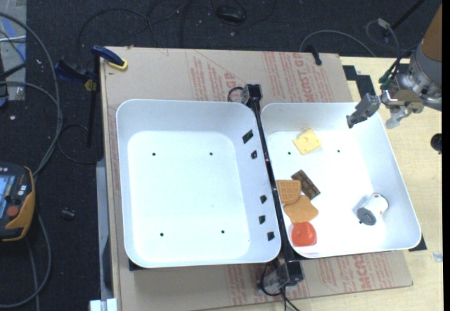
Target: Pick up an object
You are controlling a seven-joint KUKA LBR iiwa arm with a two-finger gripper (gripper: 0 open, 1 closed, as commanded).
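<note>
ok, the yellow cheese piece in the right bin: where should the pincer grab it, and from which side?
Come straight down from above. The cheese piece lies flat on the floor of the right bin, alone and apart from the walls and from the food pile by the divider, so there looks to be room around it. It sits turned like a diamond; closing the pincer across two opposite flat edges, not the corners, is probably best.

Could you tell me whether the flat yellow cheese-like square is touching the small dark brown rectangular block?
Apart. The camera view shows bare white bin floor between the yellow square and the dark brown block.
</note>
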